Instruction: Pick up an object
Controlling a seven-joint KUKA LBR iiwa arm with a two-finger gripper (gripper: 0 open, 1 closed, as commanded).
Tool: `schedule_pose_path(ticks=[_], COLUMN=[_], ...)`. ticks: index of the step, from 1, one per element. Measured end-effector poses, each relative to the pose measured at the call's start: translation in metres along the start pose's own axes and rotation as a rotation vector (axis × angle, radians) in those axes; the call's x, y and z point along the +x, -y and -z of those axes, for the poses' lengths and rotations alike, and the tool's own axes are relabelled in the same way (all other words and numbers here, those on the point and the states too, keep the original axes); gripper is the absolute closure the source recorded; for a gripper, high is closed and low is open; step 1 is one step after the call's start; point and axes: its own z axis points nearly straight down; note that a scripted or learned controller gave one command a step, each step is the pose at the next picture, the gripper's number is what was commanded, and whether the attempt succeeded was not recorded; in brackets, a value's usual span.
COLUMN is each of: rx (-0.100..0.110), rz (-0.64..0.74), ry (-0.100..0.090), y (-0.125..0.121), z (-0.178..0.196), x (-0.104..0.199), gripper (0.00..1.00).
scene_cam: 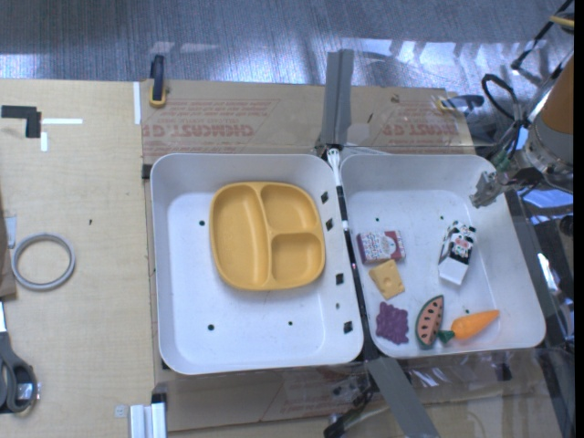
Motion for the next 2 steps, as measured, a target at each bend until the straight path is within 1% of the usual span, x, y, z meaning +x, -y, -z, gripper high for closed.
schedule_pose_path(ticks=[1, 2], rx=[0.004, -0.026], rz=[-0.356, -0.302], ry=[-0.003, 0.007], y=[0.041, 0.028], z=[-0.023, -0.057], x=[0.031, 0.013], gripper=[0.00, 0.00])
